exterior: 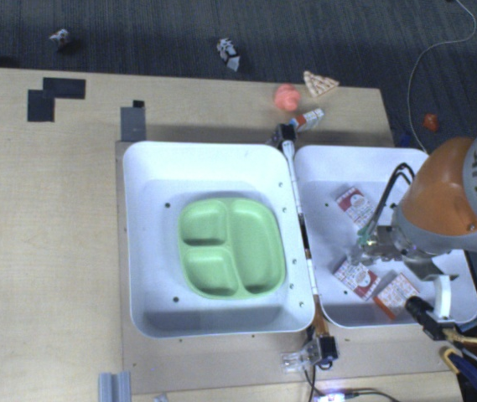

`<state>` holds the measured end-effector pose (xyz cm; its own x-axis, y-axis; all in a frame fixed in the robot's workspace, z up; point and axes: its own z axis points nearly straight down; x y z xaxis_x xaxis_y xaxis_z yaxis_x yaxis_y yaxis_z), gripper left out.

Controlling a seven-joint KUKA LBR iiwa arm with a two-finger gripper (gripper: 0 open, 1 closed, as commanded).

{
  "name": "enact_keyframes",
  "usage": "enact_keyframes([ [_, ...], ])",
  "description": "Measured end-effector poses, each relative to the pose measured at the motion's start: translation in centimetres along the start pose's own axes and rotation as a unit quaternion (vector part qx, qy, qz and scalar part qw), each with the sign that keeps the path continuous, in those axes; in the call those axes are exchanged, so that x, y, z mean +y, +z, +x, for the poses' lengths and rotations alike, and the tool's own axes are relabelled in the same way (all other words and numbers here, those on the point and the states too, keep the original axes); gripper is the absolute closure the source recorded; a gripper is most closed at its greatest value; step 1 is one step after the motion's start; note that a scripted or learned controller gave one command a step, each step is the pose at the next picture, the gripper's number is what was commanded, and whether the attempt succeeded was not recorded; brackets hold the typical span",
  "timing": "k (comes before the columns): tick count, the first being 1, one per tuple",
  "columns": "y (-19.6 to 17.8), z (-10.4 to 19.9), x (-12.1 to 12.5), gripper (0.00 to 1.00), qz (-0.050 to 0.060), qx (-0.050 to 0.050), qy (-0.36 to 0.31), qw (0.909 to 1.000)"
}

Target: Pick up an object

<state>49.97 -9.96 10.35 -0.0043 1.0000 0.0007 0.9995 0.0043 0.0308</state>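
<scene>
Hovering my gripper [364,254] low in the right bin [330,170], I'm sitting just above a red-and-white packet [356,276]. I can't tell how the pincer is set. Two similar packets [354,203] [394,295] are lying nearby, and a green divided tray [230,247] is resting in the left bin [150,174].

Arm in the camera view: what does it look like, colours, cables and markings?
The arm is grey, with a broad orange band above the wrist and dark lettering on its upper casing. A black cable loops beside the band. The tool is a small metallic grey part.
</scene>
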Motion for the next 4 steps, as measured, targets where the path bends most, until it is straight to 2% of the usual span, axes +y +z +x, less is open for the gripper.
enact_keyframes([
  [1, -11.4, 4.6, 3.0, 1.0, 0.013, 0.0, 0.0, 0.9999],
  [2, -11.4, 4.6, 3.0, 0.0, 0.013, 0.0, 0.0, 0.9999],
  [3, -3.4, -1.9, -0.1, 0.0, 0.015, -0.001, 0.001, 0.9999],
  [4, 1.6, 0.9, -0.9, 0.0, 0.008, -0.002, 0.0, 1.0],
])
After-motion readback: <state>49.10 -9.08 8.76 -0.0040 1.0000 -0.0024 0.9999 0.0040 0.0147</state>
